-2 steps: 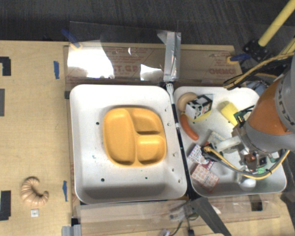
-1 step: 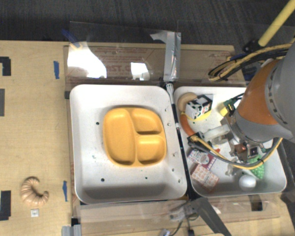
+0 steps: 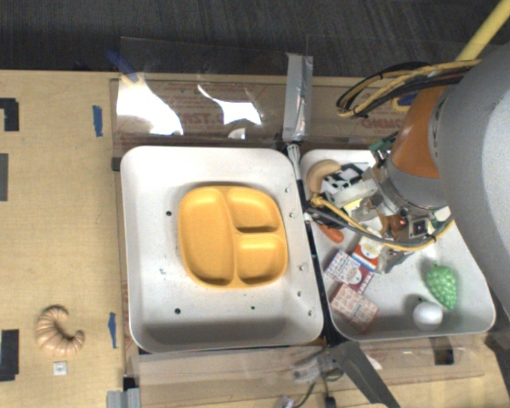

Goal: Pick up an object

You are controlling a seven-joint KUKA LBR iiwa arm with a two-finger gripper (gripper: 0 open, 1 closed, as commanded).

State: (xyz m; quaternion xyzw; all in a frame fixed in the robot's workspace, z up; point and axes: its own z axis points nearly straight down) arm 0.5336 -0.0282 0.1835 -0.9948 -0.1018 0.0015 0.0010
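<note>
- Camera view: my arm point(image 3: 459, 117) comes in from the right, wrist low over the right bin point(image 3: 480, 308), so I read this as mid-reach for a pick.
- Gripper point(image 3: 382, 228) sits in the clutter near the divider point(image 3: 310, 228) between the bins; cables and the wrist hide the tips, so released or clenched, I can't tell. Nothing visibly grasped.
- Pick candidates all lie right of the divider: two patterned cards point(image 3: 350, 270) just beside it, a green bumpy thing point(image 3: 443, 285) farther right, a white ball point(image 3: 427, 314) just below the green one.
- Cards are closest to the gripper, likely target, but that's my guess.
- Left of the divider: left bin point(image 3: 144, 228) holds a yellow sectioned tray point(image 3: 234, 235), centred, well apart from the gripper.
- Far left of the divider, out on the bench: a tan curled toy point(image 3: 59, 330), out of play, I'd say.
- Risk: flat cards are hard to pinch.
</note>
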